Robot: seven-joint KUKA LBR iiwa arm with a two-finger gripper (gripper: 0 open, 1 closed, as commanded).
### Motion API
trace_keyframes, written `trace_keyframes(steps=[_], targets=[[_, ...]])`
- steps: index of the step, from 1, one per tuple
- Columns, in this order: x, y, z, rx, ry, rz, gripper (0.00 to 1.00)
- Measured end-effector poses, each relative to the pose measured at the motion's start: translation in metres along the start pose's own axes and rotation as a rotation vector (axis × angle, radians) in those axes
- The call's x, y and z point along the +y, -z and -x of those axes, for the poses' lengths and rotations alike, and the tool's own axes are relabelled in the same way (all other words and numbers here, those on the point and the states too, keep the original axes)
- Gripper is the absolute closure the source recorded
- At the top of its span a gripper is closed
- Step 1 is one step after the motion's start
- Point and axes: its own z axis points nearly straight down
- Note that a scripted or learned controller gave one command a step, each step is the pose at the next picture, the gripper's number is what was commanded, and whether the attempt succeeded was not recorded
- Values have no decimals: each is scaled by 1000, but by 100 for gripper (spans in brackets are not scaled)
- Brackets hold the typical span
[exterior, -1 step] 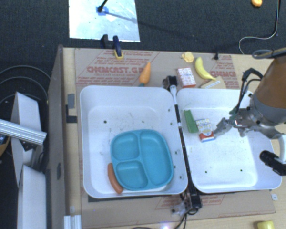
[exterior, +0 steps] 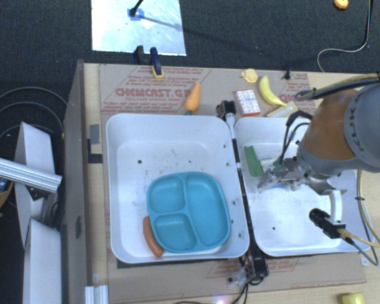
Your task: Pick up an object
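Fingers (exterior: 268, 178): you cannot tell whether they are spread or closed. From your left, a blue plate (exterior: 189, 211) and orange sausage (exterior: 152, 237) share the left bin (exterior: 123, 170); a green block (exterior: 253, 160) lies just beside the gripper in the right bin (exterior: 285, 233), beneath the arm (exterior: 342, 132).

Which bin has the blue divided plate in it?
The left bin; the blue plate lies there beside a sausage. The right bin has the gripper.
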Motion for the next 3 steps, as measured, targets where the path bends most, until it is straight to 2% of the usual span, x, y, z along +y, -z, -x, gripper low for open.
trace_keyframes(steps=[1, 2, 3], targets=[[41, -7, 51, -4, -6, 12, 0], [115, -5, 41, -3, 2, 17, 0], [61, -8, 13, 0, -4, 4, 0]])
